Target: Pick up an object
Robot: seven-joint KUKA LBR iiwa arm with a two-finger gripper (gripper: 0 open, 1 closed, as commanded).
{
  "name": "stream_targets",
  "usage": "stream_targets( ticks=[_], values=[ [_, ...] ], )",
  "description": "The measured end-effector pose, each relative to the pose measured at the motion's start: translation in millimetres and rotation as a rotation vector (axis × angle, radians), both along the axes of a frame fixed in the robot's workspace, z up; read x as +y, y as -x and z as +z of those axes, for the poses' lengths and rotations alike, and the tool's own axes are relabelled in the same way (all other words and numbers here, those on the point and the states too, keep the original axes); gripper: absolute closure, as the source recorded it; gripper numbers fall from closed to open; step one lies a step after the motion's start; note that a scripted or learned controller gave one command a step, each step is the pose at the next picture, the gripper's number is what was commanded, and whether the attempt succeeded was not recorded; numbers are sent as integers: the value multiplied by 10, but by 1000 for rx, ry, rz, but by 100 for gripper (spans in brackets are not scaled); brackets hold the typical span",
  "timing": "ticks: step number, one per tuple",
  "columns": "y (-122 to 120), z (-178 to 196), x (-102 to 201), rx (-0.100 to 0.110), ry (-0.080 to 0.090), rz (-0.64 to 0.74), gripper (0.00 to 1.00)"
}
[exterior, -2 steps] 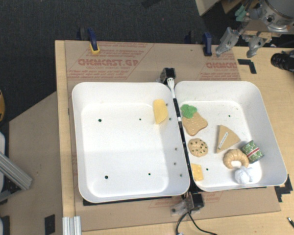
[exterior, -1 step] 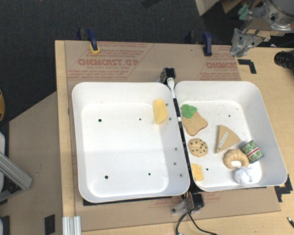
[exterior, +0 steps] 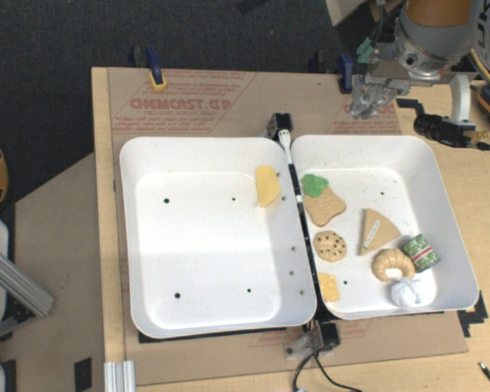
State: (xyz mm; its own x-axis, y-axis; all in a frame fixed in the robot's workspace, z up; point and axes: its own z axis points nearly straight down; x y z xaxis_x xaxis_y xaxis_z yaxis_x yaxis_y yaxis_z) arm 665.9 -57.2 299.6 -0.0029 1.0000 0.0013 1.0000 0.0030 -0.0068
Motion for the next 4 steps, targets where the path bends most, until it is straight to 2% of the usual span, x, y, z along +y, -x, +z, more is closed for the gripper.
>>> stream_targets(
  ticks=[1, 2, 3, 4],
  values=[
    [248, 1058, 520, -19, 0, 3, 100],
    [1003, -45, 747, 9, 0, -2, 100],
    [1134, 1367, 1213, -24, -2, 4, 100],
    [1352, 1898, 1015, -14, 1, -3, 100]
  ],
)
